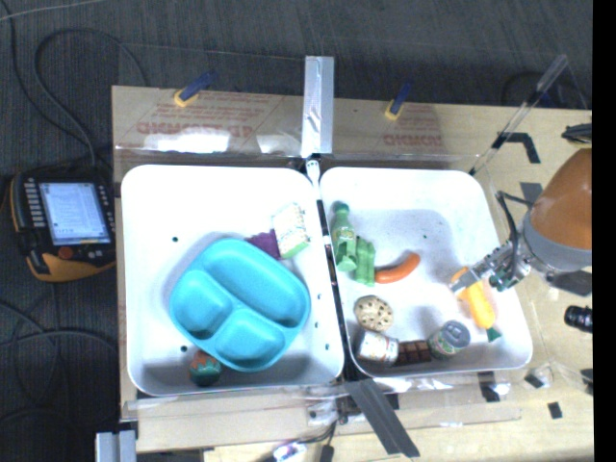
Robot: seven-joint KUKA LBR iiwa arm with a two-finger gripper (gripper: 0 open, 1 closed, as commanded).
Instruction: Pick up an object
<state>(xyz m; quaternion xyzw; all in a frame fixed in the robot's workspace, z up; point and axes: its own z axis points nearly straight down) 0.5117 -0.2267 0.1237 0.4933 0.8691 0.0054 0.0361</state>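
Reaching from right | fingers [489, 275] over carrot [478, 301], right bin [423, 186] | spread/closed: cannot tell

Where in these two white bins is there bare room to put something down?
Bare floor lies in the right bin behind the carrot, and in the left bin behind the blue tray. The right bin's front, around the cookie and can, is crowded.

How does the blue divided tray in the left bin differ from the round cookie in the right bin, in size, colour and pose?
The blue divided tray is far bigger than the cookie: it fills much of the left bin, while the cookie is a small thing in the right bin. The tray is plain light blue; the cookie is pale tan with dark spots. The tray lies askew and has compartments; the cookie is a simple round disc. Both are apart from the gripper.
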